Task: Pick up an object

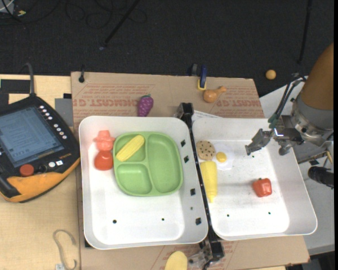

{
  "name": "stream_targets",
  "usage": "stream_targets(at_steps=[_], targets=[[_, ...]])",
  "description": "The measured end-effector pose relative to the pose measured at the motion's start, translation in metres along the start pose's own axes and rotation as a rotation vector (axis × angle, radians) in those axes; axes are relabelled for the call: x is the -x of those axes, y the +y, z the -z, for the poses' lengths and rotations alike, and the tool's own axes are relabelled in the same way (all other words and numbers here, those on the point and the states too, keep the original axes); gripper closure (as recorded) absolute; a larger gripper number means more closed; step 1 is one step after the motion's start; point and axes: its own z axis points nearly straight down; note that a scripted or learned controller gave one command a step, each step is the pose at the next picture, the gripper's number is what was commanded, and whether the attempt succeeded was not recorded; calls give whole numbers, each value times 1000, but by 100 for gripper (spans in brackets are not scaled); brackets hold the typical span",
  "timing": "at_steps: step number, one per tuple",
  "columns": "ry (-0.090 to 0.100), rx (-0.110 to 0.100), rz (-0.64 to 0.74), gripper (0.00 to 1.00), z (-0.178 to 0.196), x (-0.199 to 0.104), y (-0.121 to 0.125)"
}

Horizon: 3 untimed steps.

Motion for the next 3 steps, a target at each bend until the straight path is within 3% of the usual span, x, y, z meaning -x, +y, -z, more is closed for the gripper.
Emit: stream_targets(at_steps=[1, 3], targets=[[-2, 12, 2, 0, 6, 0, 2], [0, 5, 2, 0, -109, -11, -10]])
